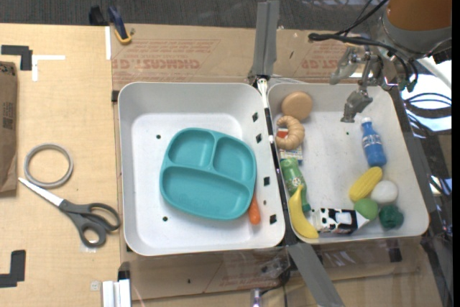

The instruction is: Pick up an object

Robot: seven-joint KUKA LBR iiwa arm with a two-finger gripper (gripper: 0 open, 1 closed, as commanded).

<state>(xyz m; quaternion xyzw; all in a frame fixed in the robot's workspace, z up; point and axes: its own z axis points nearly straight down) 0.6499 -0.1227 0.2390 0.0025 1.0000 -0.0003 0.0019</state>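
My gripper [349,91] hangs over the back of the right bin [332,154], open, with nothing between its fingers [352,107]. Just in front of it and slightly to the right lies a blue bottle [372,144]. A tan bread roll [297,105] and a pretzel-like pastry [290,131] sit to its left along the bin's left wall. Nearer the front are a yellow corn cob [366,183], a white ball [385,192], a light green ball [366,208], a dark green piece [391,216], a black-and-white toy [338,221], a banana [300,213] and a green packet [291,172].
The left bin [136,126] holds a teal divided plate [208,172] and a small orange carrot [254,212] at its right wall. On the bench to the left lie scissors [79,212] and a tape roll [48,164]. Cables run near the arm at the right.
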